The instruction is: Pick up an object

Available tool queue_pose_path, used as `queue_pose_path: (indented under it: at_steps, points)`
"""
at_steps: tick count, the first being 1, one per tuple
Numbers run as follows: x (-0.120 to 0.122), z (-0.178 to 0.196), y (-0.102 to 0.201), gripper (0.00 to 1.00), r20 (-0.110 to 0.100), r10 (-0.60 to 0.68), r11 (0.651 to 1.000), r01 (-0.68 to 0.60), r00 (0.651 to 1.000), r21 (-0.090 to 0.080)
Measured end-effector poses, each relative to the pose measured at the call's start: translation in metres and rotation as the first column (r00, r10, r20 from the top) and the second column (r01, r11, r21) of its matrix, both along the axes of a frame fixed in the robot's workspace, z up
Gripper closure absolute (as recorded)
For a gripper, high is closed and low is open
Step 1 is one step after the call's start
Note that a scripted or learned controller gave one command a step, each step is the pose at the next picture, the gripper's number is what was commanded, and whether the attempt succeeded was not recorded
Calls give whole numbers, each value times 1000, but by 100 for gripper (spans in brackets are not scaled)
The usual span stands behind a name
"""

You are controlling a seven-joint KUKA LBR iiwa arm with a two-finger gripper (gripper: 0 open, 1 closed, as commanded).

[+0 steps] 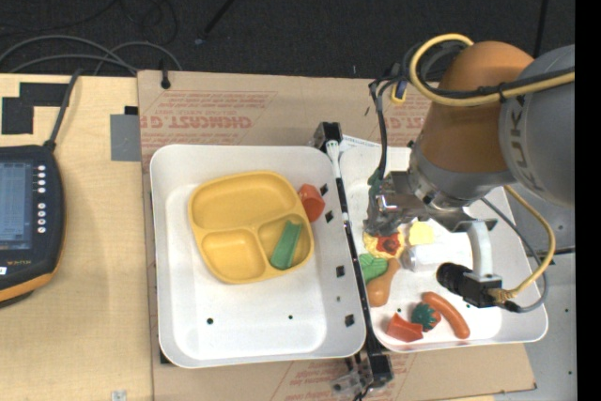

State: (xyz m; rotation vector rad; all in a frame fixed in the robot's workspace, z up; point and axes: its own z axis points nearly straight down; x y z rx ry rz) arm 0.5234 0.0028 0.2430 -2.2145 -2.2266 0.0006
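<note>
Arm [470, 122] bent down, claw [385, 223] lowered

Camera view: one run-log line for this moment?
arm over right bin | gripper low above toys | green piece in yellow tray, left bin

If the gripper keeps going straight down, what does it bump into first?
Probably the pile of toy food right under the gripper in the right bin, though depth is hard to judge.
</note>
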Motion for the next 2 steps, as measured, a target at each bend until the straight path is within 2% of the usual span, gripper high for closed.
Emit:
queue_pose_path:
  at_steps: [1, 2]
  points:
    - [-47, 182, 73, 100, 15, 3, 1000, -3, 1000, 5]
    - [-47, 184, 72, 100, -4, 4, 1000, -4, 1000, -3]
